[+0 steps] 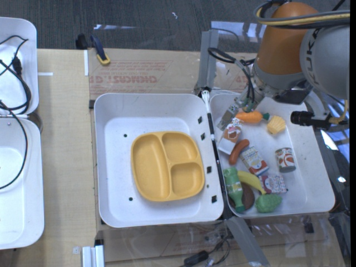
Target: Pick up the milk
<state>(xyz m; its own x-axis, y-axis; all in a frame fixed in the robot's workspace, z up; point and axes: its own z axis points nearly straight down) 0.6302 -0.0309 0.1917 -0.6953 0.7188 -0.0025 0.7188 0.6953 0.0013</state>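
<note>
the gripper [240, 105] hangs low over the back left corner of the right bin [311, 204], beside the carrot [249, 117]; whether its jaws are wide or narrow i cannot tell. the milk carton [230, 136] lies just below it by the bin's left wall, touching the sausage [239, 151]. a yellow plate [167, 164] with 3 sections sits in the left bin [111, 149].

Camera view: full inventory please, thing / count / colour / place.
Bins: 2, white, side by side on the bench.
Divided plate: 1, yellow, left bin.
Milk carton: 1, white and red, right bin, by the divider.
Carrot: 1, orange, right bin, top.
Sausage: 1, red, below the milk carton.
Banana: 1, yellow, right bin, bottom.
Can: 1, red-white, right bin.
Tool: 1, grey, above the milk carton.
</note>
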